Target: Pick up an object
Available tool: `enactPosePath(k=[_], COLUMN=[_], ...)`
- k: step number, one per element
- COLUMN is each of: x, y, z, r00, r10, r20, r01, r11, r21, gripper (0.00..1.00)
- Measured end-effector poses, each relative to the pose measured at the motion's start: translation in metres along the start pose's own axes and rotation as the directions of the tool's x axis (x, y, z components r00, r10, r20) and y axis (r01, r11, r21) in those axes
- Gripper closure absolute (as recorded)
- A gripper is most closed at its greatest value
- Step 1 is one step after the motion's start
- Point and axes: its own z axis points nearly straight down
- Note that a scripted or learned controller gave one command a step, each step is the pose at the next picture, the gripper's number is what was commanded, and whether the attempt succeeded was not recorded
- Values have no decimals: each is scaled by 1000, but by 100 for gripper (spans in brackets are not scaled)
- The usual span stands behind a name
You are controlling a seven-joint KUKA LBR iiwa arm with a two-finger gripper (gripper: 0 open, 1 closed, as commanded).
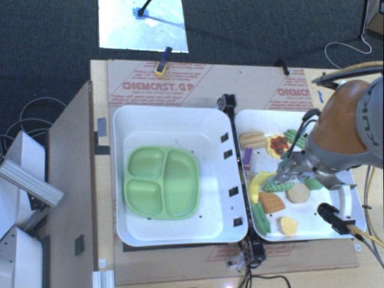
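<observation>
Now the gripper [283, 176] hangs low in the right bin [354, 221], among crowded toy food — banana [259, 183] left, round bun [298, 193] just beside. Whether it's apart or together, I cannot tell; crowding risks a miss.

In the left bin [138, 122] the green tray [162, 182] fills the middle, leaving me open white floor along the back and right wall. The right bin [258, 122] is tight: my gripper [282, 177] hangs among crowded toy food, with the bun [252, 139], banana [259, 183] and orange piece [271, 203] close by. The clearest floor there lies along the front right, past the yellow piece [288, 225].
</observation>
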Motion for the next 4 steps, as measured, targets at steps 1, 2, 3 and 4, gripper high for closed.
enactPosePath(k=[1,2,3,4], x=[0,2,1,1], y=[1,-17,-14,-24], z=[-10,15,38,8], r00=[1000,1000,1000,1000], r10=[-2,3,2,3], r20=[0,0,0,0], r01=[2,-3,-2,-3], r11=[1000,1000,1000,1000], r21=[-3,5,6,2], gripper=[100,100,100,100])
